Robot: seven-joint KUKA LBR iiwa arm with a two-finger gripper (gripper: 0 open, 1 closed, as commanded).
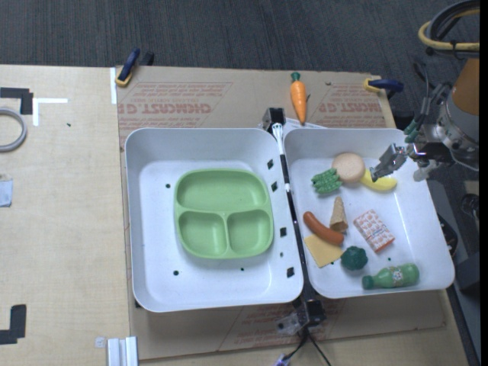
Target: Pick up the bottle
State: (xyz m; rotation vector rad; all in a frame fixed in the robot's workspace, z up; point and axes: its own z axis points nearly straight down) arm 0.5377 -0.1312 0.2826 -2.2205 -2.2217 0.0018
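In the camera view, the pincer (pixel 392 161) hangs over the far right part of the right bin (pixel 436 227), just above the banana (pixel 379 181). I cannot tell how it is set. The green bottle (pixel 391 277) lies well below it, near the bin's front edge, beside the broccoli (pixel 354 258).

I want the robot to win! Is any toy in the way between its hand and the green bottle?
Somewhat. The hand hovers by the banana at the right bin's far side. The bottle lies at the near edge, and the red-and-white box lies roughly between them; lifting over clears it.
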